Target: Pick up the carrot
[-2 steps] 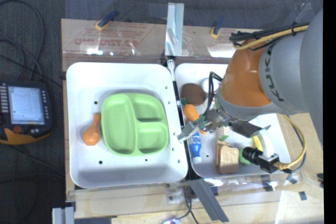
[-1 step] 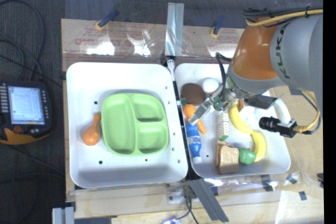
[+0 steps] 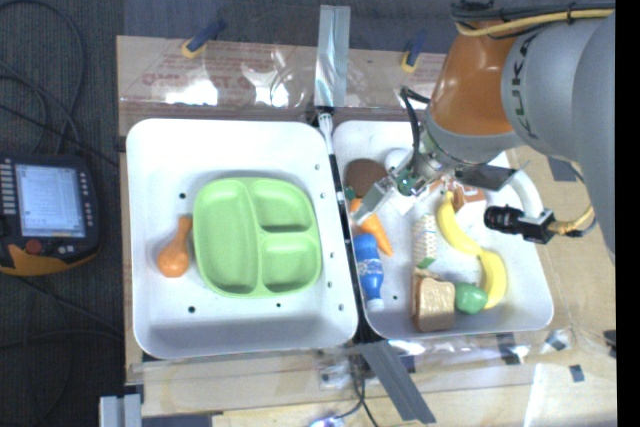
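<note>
Camera view, looking down on two white bins. The arm (image 3: 540, 75) enters from the right and ends over the upper part of the right bin (image 3: 535, 315), where the gripper (image 3: 385, 193) points toward the divider between the bins; whether it is wide or narrow cannot be told, as the tips are too small and cluttered to read. The carrot (image 3: 373, 232) lies just below the gripper, near the bin's left wall, with no visible grip on it. A blue bottle (image 3: 369, 275) lies directly beyond the carrot, touching its lower end. A brown round item (image 3: 363, 175) sits just above and left of the gripper. To its lower right lie a banana (image 3: 470, 250), a green item (image 3: 470, 297) and a bread slice (image 3: 434, 303). Well left of the gripper, the left bin (image 3: 160, 165) holds a green tray (image 3: 258, 235) and an orange spoon-like item (image 3: 176, 250) touching the tray's left edge.
</note>
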`<state>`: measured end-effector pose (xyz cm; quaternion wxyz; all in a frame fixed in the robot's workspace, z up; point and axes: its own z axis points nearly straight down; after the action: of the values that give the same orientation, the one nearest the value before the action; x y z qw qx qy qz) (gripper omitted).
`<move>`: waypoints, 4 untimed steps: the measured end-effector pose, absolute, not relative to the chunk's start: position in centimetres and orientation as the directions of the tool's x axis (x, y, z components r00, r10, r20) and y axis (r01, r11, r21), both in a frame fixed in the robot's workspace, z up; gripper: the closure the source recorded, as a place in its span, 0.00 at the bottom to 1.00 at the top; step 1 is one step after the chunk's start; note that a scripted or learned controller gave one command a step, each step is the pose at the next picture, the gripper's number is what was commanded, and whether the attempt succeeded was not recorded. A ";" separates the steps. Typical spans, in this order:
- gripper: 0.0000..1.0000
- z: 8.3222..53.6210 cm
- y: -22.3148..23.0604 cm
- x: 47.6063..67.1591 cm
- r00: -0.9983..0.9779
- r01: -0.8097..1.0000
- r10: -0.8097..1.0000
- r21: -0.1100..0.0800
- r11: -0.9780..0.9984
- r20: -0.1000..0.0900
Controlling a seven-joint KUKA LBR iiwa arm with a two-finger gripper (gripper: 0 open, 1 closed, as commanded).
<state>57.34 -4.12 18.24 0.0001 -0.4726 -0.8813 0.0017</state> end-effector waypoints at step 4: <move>1.00 10.1 -12.0 56.9 -0.561 0.827 0.827 0.012 0.562 -0.018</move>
<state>56.93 -12.01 10.09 -0.0107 -0.4682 -0.8835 -0.0010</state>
